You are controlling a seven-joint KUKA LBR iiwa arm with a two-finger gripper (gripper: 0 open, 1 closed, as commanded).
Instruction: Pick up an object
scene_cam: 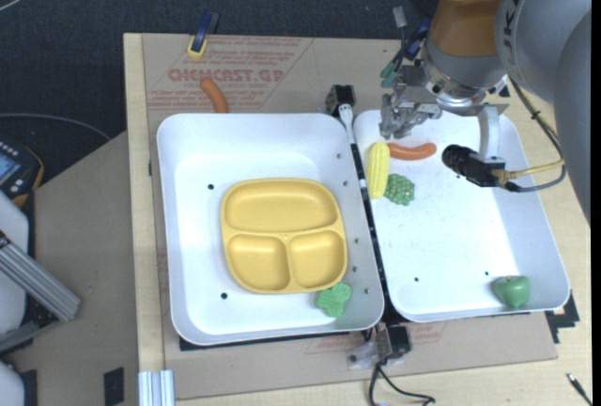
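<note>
In the right bin (470,244) a yellow corn cob (377,169) lies against the left wall, with a green broccoli piece (399,189) touching its lower right side. An orange sausage (412,150) lies just above them. A green pepper (512,290) sits near the bin's front right corner. My gripper (402,120) hangs over the bin's back left corner, directly above the sausage's left end and the top of the corn. Nothing shows between its fingers.
The left bin (188,235) holds a yellow three-compartment plate (282,233) and a green broccoli piece (333,299) at its front right. On the cardboard behind lie an orange sausage (215,95) and a blue-yellow clip (201,36). A black cable connector (474,165) hangs over the right bin.
</note>
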